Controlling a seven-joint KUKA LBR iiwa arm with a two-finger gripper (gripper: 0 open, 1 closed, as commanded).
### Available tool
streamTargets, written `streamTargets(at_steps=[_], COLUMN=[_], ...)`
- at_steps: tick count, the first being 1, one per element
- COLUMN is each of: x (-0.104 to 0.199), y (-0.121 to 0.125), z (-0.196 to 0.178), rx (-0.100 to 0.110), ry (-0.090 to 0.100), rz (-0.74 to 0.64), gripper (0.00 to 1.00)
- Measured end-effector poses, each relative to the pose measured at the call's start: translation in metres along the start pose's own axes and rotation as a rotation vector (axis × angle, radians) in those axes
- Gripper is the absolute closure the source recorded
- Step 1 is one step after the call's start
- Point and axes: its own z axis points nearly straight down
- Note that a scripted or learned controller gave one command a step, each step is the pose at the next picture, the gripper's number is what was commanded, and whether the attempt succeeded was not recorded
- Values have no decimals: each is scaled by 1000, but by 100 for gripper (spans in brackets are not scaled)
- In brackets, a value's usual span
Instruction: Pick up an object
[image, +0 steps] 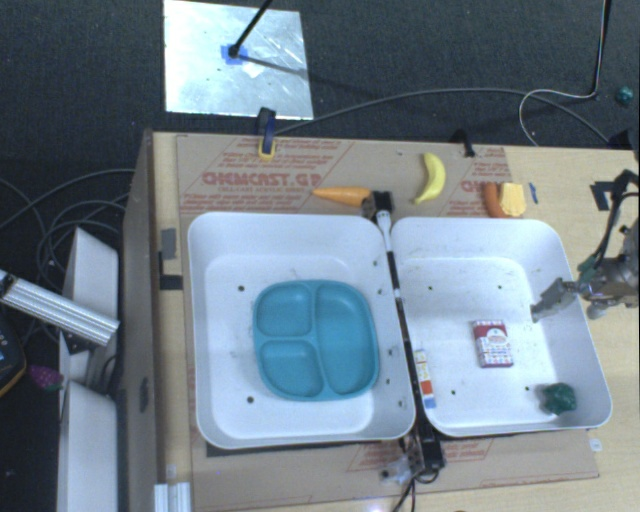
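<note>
- Camera view, looking down at a slant: the desk (300, 165) carries two shallow white bins side by side, the left bin (215, 260) and the right bin (455, 238).
- The left bin holds a blue divided plate (315, 338), lying flat near the bin's middle.
- In the right bin a small red-and-white box (492, 343) lies flat, a little right of centre.
- A dark green lump (559, 398) sits in the right bin's near right corner, well apart from the box.
- The gripper (548, 300) reaches in over the right bin's right rim, above and to the right of the box, with nothing visible in it; I cannot tell how it is set, apart or together.
- A narrow white strip with coloured marks (424, 377) lies along the right bin's left edge, near the seam between the bins.
- Behind the bins, on the desk, a carrot (341, 196) lies beside a banana (432, 178); farther right an orange-and-yellow piece (504, 199) rests near the right bin's far rim.
- A shiny metal sheet (237, 60) lies on the dark floor beyond the desk.
</note>
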Motion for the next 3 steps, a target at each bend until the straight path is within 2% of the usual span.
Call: streamTargets(at_steps=[1, 2, 3], x=[27, 40, 26], y=[65, 39, 51], z=[138, 173, 172], rx=[5, 1, -1], ry=[2, 1, 0], rz=[0, 2, 2], gripper=[0, 0, 0])
